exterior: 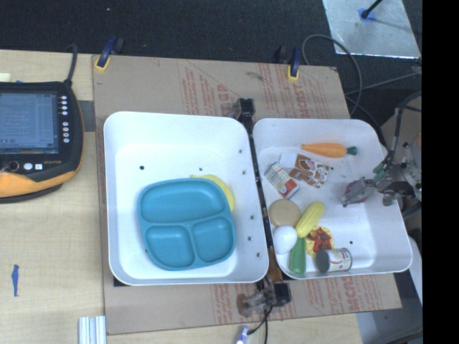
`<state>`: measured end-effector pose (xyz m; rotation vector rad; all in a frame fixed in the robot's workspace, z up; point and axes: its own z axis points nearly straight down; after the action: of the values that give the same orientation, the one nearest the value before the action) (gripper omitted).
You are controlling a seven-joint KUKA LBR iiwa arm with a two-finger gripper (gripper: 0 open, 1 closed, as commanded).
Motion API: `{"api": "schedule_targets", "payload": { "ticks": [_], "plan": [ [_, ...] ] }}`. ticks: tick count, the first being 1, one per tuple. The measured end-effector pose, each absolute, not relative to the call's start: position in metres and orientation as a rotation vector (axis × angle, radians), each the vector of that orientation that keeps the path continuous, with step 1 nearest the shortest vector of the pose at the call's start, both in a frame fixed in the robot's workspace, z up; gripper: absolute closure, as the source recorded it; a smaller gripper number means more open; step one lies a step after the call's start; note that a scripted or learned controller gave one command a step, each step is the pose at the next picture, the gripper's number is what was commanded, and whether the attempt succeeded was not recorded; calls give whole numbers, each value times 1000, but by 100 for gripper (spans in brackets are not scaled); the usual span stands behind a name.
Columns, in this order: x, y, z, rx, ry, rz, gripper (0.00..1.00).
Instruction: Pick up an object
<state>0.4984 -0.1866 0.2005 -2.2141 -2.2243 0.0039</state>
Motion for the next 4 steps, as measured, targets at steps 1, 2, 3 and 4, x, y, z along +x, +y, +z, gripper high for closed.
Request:
{"api": "schedule_targets", "payload": {
  "ticks": [1,2,3,4],
  "plan": [
    [554,-173,91,-2210,-2225,8,0],
    [610,-142,92,-2214,-2226,3,0],
    [646,-130,90,-2184,-2199,58,0],
    [645,-130,99,-2171,-2198,65,100]
  ]
}}
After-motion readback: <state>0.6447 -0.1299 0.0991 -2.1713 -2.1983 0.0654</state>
